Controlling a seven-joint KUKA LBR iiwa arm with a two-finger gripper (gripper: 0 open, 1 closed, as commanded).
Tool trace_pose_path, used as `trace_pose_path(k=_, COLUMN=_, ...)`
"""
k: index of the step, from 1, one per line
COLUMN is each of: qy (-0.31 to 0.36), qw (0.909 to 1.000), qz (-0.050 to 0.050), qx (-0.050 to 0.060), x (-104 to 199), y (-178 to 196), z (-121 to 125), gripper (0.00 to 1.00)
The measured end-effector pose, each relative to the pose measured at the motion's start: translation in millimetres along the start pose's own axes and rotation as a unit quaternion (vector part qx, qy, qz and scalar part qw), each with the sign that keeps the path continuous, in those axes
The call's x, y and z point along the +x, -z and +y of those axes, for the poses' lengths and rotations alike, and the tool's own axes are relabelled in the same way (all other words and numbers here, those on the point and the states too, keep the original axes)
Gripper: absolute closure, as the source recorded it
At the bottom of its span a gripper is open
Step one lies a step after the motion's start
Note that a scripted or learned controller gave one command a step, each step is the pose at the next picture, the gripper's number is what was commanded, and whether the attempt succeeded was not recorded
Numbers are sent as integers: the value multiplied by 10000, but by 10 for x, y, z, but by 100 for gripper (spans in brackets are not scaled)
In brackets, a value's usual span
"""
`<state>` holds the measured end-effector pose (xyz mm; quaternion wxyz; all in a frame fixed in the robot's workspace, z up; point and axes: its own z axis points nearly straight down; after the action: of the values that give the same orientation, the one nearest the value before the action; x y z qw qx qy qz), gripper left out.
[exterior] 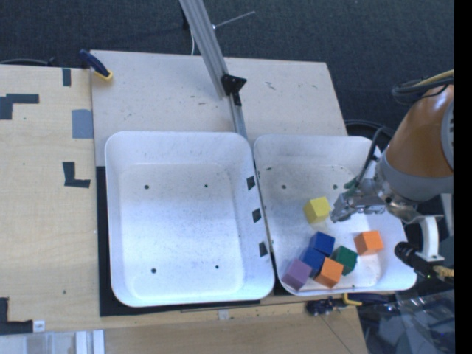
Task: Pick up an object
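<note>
I saw the left bin [181, 220] bare. In the right bin [310, 161], the yellow cube [318, 209] lay just beside my end effector [344, 211], ungrasped; whether it was clenched I couldn't tell. Nothing lifted yet. Other cubes [324, 260] clustered nearer the front, not obstructing.

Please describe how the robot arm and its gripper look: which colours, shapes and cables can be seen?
The arm is a thick rounded body with a broad orange band, and grey metal below it toward the wrist. The gripper is a small assembly of dull grey metal with thin fingers. Dark cables run along the arm toward the gripper. I can read no markings.
</note>
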<state>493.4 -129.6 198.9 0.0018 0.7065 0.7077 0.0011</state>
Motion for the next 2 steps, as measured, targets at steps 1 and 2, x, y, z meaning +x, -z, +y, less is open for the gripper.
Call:
trace_pose_path(k=1, qy=21, qw=10000, qz=12, qx=20, x=400, y=57, z=258, gripper=100)
trace_pose_path(k=2, qy=28, qw=10000, qz=14, qx=18, x=892, y=192, z=508, gripper=100)
